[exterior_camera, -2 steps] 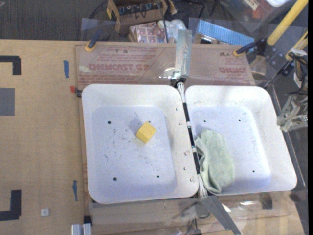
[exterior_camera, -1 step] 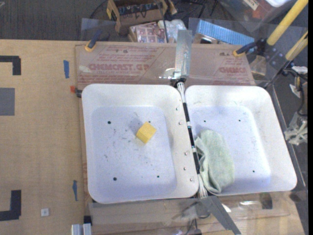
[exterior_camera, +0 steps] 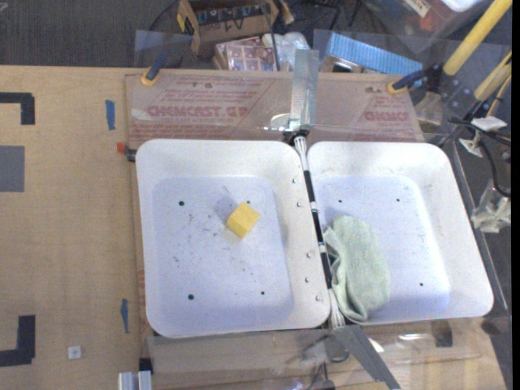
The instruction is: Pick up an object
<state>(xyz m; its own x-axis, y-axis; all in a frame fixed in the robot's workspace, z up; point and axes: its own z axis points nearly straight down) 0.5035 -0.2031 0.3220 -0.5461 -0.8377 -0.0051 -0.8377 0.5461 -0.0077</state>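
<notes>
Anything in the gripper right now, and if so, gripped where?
Nothing is held. The yellow block lies loose on the floor of the left bin, and the green cloth lies bunched in the right bin.

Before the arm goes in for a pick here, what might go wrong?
1. The cloth lies crumpled against the right bin's left wall, near the divider; fingers coming down there may hit the rim or pinch only a loose fold that slips out.
2. The yellow block sits turned at an angle in the left bin; a grasp not lined up with its faces would likely push it aside rather than grip it.
</notes>
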